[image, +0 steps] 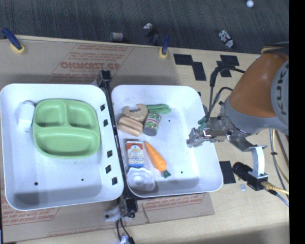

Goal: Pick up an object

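The right bin (188,98) holds several small items: a tan hot-dog bun (130,124), a tan curved piece (138,111), a green leafy item (159,107), a small green-labelled can (152,123), an orange carrot (156,157), a small carton with a red and blue label (135,153) and a clear plastic cup (140,179). My gripper (197,137) hovers over the right side of this bin, to the right of the carrot. Nothing shows between its fingers.
The left bin (10,182) holds a green divided tray (67,127) and a small white item (25,115) at its far left. A black divider (111,131) runs between the bins. The arm's grey and orange body (256,98) looms over the right bench edge.
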Controlling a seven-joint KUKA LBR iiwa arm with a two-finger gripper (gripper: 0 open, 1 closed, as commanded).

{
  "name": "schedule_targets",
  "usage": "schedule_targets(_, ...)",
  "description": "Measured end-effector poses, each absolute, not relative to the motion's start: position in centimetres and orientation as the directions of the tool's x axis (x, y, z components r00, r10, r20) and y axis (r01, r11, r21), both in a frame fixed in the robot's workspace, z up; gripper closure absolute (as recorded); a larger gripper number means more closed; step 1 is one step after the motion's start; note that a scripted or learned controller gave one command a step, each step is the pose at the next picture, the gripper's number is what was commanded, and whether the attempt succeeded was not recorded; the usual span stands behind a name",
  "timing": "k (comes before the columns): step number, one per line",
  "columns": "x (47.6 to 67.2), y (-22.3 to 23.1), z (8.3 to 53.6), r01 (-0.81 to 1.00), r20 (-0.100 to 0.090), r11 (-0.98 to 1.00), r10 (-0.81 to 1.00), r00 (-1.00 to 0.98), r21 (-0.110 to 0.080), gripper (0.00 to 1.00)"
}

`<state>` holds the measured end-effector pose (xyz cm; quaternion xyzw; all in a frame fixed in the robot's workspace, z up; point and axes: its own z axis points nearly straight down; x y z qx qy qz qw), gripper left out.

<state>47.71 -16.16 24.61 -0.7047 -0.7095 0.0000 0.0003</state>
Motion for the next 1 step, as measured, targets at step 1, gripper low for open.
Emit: schedule_targets(1,47.64,-16.49,24.12,1.000,0.000,0.006,1.000,-0.006,-0.003,1.00)
